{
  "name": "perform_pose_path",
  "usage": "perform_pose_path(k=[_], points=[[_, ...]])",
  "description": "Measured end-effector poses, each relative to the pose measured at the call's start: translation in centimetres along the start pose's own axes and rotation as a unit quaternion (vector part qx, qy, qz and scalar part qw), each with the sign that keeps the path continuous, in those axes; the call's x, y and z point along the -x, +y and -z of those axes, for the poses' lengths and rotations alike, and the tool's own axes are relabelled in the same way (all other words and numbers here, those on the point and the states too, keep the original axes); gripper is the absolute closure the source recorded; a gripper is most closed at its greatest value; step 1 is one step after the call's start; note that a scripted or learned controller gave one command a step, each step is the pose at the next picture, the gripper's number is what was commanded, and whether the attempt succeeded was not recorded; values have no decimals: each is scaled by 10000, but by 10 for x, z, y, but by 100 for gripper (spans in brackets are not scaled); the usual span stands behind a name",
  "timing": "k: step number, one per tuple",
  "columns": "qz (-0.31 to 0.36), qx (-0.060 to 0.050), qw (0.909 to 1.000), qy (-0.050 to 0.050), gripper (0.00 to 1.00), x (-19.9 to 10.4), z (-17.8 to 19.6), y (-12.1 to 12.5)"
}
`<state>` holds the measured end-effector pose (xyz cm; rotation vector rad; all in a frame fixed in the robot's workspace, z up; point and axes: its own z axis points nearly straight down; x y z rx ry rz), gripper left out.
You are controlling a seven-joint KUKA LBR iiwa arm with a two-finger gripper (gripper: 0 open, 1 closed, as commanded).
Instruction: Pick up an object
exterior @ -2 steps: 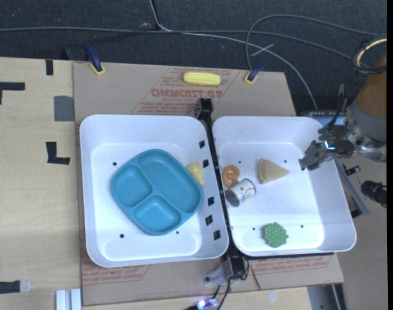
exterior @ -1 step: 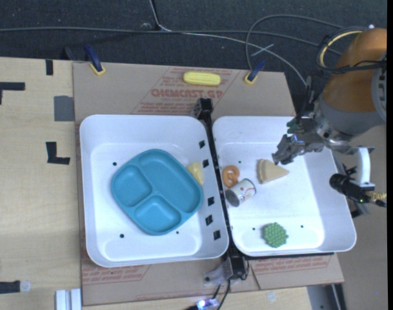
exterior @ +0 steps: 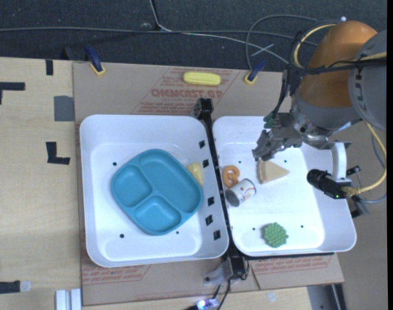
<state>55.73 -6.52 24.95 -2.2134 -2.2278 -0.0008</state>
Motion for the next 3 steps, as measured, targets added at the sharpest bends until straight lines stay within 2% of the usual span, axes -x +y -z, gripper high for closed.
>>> perform_pose_path(k=[1, 2, 3], points=[[-7, -7, 10000, -5, 100, -44, -9, 4], [1, -11, 10000, 1, 100, -105, -19, 11], [-3, 0, 10000, -3, 100, -156, -16, 31]])
